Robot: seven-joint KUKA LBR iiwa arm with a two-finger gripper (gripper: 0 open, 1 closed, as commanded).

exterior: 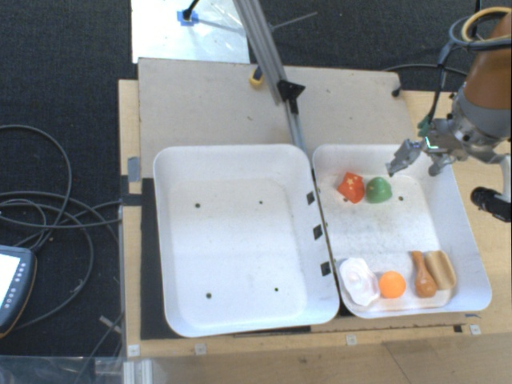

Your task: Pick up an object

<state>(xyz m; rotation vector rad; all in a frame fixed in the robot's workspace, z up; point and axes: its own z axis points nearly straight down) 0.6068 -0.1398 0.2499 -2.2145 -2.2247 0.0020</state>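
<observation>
Far left of the frame: dark carpet with loose grey cables [56, 206] looping across it, and the corner of a tablet-like screen [12, 282] at the lower left edge. Upper left of centre: a pale sheet [172, 22] on the floor with a small blue piece [187, 16] on it. Running down from the top centre toward the middle: a slanted grey metal pole [260, 34], ending at a black clamp [290, 91] over the tan bench [208, 102].

Left of centre: the left white bin [172, 174], with small dark holes in its floor. Just beside it, touching along a shared edge marked by black tabs: the right white bin [460, 214].

In the upper part of the right bin: a red object [350, 187] and a green ball [378, 190], touching or nearly so. Along the lower edge of the same bin, in a row: a white crumpled object [357, 279], an orange ball [392, 285], a brown drumstick-shaped toy [422, 275] and a tan bun-like toy [441, 267] pressed against it.

Upper right of the frame: the gripper [418, 158], fingers spread apart with nothing between them, poised over the bin's upper right corner, near the green ball but apart from it. Above and right of it: the grey arm with its orange band [490, 74], black cables [460, 34] looping around.
</observation>
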